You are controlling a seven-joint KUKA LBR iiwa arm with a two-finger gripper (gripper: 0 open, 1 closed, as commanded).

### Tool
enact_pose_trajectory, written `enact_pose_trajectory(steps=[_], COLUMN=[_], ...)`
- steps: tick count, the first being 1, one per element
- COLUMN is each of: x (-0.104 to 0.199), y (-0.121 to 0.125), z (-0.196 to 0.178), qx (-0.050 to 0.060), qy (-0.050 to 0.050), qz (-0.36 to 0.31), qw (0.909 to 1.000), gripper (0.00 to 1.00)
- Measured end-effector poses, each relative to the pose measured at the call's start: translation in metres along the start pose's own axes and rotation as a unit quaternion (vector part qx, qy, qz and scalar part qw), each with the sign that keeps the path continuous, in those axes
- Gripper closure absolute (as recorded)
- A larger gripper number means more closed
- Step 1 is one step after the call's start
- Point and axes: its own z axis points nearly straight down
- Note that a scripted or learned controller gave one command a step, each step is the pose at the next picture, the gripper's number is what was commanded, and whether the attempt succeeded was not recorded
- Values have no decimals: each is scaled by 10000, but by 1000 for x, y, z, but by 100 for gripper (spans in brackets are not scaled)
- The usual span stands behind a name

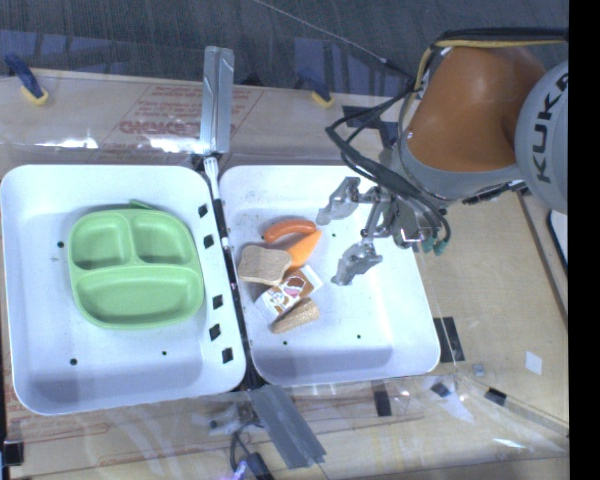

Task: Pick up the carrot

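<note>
Carrot (302,249) lies in the right bin (400,318), long axis slanting, tip pointing down-left under the sausage (288,230). Gripper (346,236) hangs just right of it, fingers spread wide, nothing between them.

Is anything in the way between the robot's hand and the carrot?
Nothing visible is. The end effector sits open over the right bin, just right of the carrot, with bare white floor between them. The bread slice touches the carrot's far left side, and a sausage lies just behind it.
</note>
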Motion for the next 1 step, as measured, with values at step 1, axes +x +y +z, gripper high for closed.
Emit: enact_pose_trajectory(steps=[1], x=[-87], y=[102], z=[-3], qx=[-11], qy=[-8], qz=[1285], qw=[9917], gripper=[0])
